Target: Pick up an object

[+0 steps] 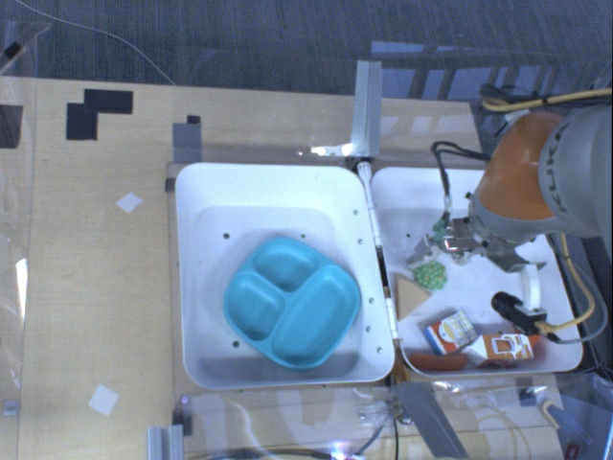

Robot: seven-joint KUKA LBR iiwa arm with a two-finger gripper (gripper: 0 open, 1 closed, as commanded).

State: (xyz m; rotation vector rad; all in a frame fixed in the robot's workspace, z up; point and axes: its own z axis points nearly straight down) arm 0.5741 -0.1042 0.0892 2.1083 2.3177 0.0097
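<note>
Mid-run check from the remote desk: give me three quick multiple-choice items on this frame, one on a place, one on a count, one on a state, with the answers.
1. Where does the blue divided plastic plate lie?
A. left white bin
B. right white bin
C. on the bare wooden bench

2. How many compartments does the plate have?
A. two
B. three
C. five

3. How does the grey arm's gripper stand relative to the small green knobbly ball?
A. above and apart from it
B. carrying it over the left bin
C. pressing it into the plate

Answers: 1 A, the plate sits alone in the left bin. 2 B, three recesses show. 3 A, the ball rests on the right bin's floor just below the gripper.
</note>
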